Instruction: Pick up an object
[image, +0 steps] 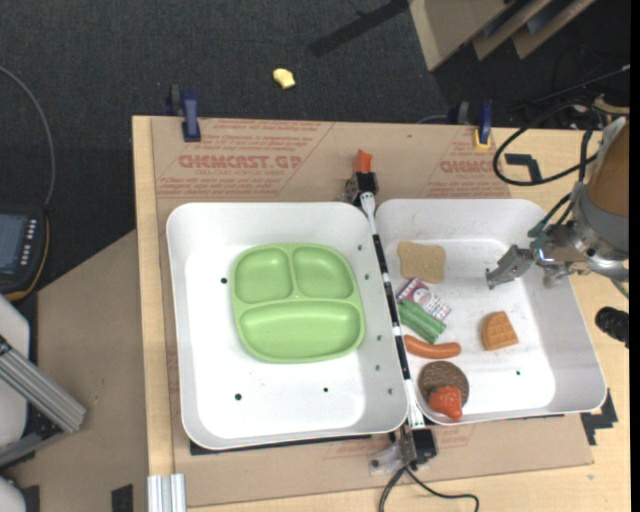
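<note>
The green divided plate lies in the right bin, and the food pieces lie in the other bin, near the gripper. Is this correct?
Not quite. The camera view shows the green divided plate in the left bin. The food pieces, such as the sausage, lie in the right bin, near the gripper.

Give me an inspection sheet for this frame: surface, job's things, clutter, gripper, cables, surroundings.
Surface: bench bearing left bin and right bin side by side.
Job's things: in the right bin, bread slice, orange wedge, green stick, sausage, small packet, brown round piece with a red piece against it.
Clutter: green divided plate in the left bin.
Gripper: gripper above the right bin, holding nothing.
Cables: black cable near the arm; another at the bench's front edge.
Surroundings: dark floor, yellow scrap on it; blue clamps at the back edge.
</note>
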